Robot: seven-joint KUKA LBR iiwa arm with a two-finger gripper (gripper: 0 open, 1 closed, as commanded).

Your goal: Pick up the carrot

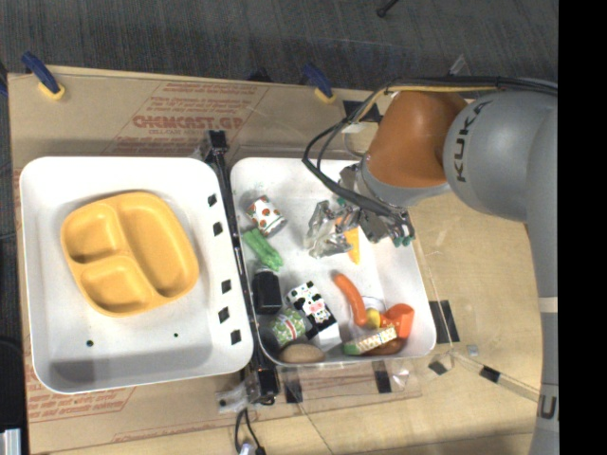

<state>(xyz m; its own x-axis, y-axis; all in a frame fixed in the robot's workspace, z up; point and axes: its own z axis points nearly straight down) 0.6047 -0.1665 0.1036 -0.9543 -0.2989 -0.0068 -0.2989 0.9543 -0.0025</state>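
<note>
Cardboard-covered counter (142, 102) printed "CHEMCAST GP", arm (493, 150) marked "KUKA", carrot (349, 297) in right bin (417, 282), long axis diagonal upper-left to lower-right, end effector (330, 230) above it, finger state unclear.

The carrot (347, 295) lies in the right bin (414, 268), below the end effector (327, 232).

A robotics lab: a KUKA arm (493, 150) over cardboard-covered bench (123, 112) with clamped white bins (38, 282)
</note>
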